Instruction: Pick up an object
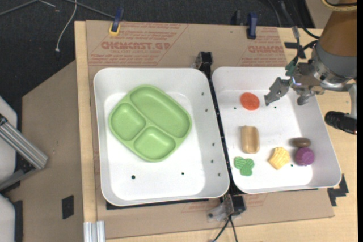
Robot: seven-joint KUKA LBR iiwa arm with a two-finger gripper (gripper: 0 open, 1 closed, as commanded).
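Note:
My gripper hangs over the back right of the right bin, open, with nothing between its fingers. An orange-red round piece lies just left of the fingers. A tan bread-like piece lies mid-bin. Along the front lie a green toy, a yellow corn-like piece, a purple round piece and a brown piece touching it.
The left bin holds a green three-compartment plate. A black clamp sits between the bins at the back. Blue clips hold the cardboard base. Cables lie on the floor at the back left.

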